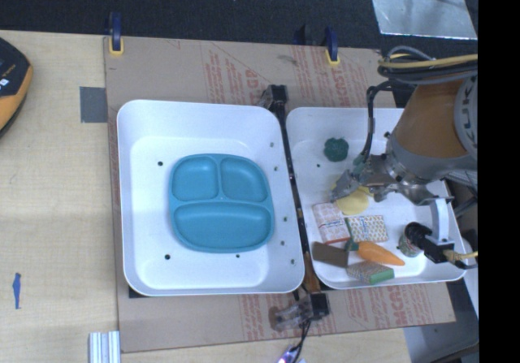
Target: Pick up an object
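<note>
Claw (351, 183) tips hidden over yellow object (355, 204)

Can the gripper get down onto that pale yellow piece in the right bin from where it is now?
Probably yes. The gripper sits right at the pale yellow piece, with nothing lying over it; the patterned cards lie just beside it in the right bin.

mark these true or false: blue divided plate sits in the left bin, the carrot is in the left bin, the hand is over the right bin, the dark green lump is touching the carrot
1. The blue divided plate sits in the left bin. True.
2. The carrot is in the left bin. False: it lies in the right bin, near its front edge.
3. The hand is over the right bin. True, right by the pale yellow object.
4. The dark green lump touches the carrot. False: it sits apart, toward the bin's far side.
</note>
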